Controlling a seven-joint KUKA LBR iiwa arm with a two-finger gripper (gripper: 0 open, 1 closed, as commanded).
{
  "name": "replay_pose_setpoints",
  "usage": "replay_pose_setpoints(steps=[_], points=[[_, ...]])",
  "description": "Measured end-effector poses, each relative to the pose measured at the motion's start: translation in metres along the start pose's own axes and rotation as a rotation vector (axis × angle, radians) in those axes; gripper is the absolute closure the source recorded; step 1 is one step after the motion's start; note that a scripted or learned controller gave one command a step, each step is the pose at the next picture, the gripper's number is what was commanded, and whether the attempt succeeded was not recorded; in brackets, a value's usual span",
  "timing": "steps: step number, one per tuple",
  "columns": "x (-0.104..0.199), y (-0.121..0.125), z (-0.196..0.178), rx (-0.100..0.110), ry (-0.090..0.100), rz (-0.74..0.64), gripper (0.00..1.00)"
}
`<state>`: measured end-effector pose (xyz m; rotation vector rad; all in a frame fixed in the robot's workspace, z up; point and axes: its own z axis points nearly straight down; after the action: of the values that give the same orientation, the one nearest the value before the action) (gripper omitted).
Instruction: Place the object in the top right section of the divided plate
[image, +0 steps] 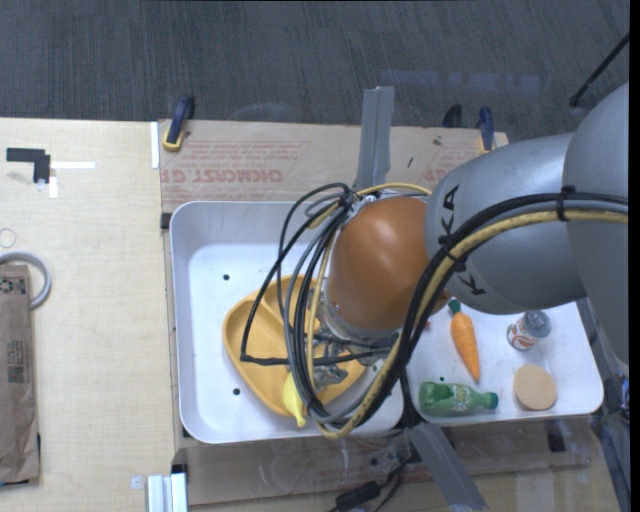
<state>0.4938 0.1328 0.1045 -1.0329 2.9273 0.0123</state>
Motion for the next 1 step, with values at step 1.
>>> replay_pose_setpoints(steps=[1], points=[[-0.0364, 0.0411, 0.0012, 0.000, 0.024, -0.248, 1.00]])
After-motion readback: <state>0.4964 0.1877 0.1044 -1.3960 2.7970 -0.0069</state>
